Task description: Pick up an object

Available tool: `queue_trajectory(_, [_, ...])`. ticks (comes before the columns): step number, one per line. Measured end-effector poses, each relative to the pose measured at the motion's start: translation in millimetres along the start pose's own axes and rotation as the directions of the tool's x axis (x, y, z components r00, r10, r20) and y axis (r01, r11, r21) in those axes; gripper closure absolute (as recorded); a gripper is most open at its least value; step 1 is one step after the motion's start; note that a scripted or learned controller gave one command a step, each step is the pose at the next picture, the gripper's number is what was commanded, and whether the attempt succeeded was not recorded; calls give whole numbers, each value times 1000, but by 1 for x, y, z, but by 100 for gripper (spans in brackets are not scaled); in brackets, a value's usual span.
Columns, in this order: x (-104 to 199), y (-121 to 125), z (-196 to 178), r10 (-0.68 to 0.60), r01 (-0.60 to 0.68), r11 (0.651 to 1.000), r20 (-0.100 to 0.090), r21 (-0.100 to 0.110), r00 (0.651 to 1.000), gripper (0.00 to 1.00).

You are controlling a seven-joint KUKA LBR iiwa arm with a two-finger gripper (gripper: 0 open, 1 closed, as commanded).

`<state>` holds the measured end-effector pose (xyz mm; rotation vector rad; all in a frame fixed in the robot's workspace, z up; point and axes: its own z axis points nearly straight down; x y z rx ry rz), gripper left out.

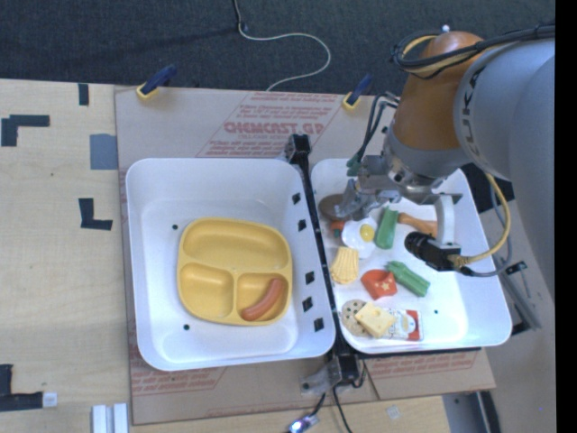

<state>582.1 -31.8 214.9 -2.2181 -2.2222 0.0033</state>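
Two shallow white bins sit side by side on the worktop [54, 242], resting on a sheet of brown cardboard [261, 129]. The left bin [149, 197] holds a yellow divided plate [221, 260], and a toy sausage [264, 302] lies in the plate's near right compartment. The right bin [478, 323] holds a scatter of toy food: a fried egg [357, 235], a green cucumber-like piece [387, 227], an orange carrot-like piece [416, 221] just right of it, a yellow corn piece [344, 264], a red pepper-like piece [380, 283] touching a green pod [408, 278], and along the near wall a cookie [352, 312], a cheese wedge [376, 321] and a small red-and-white packet [410, 325]. The arm's gripper [350, 206] hangs low over the far left part of the right bin, just above the fried egg; whether it is open or closed cannot be told from here, and nothing is seen held in it.
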Motion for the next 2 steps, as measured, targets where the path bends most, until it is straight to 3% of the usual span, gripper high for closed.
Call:
queue_trajectory(1, [6, 10, -2, 0, 0, 1000, -1, -2, 1000, 100])
queue_trajectory(2, [0, 1, 1, 1, -1, 1000, 1, 0, 1000, 100])
